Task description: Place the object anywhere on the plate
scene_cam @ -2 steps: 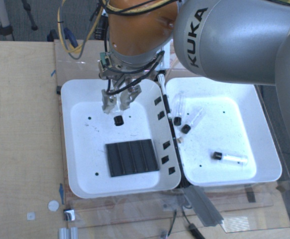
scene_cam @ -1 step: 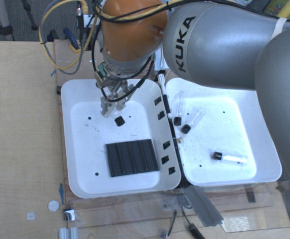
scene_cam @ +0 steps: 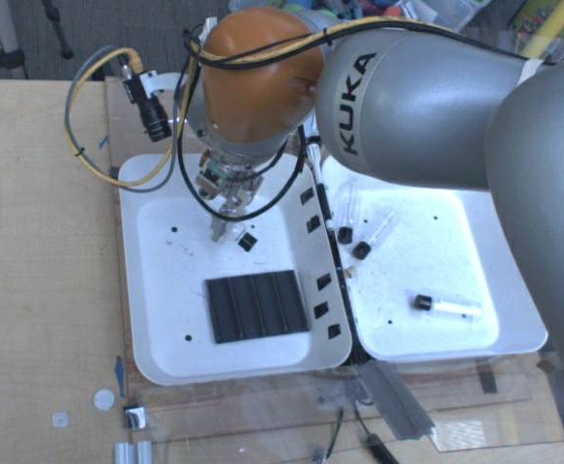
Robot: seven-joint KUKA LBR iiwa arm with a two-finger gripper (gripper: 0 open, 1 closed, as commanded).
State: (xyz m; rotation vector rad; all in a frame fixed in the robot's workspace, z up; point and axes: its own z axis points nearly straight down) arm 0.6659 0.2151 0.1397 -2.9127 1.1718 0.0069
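A black ribbed plate (scene_cam: 257, 305) lies flat in the front half of the left bin (scene_cam: 156, 259). My gripper (scene_cam: 225, 222) hangs over the middle of that bin, behind the plate. A small black object (scene_cam: 247, 242) sits just to the lower right of the gripper's tip, between it and the plate's back edge. Whether the gripper touches it I cannot tell. The orange wrist band and cables hide the gripper's upper part.
In the right bin (scene_cam: 475, 259) lie a white marker with a black cap (scene_cam: 446, 305), two small black pieces (scene_cam: 361, 249) and a clear tube (scene_cam: 378, 228). Black clips line the divider between the bins (scene_cam: 325, 283). The big grey arm overhangs the right bin's back.
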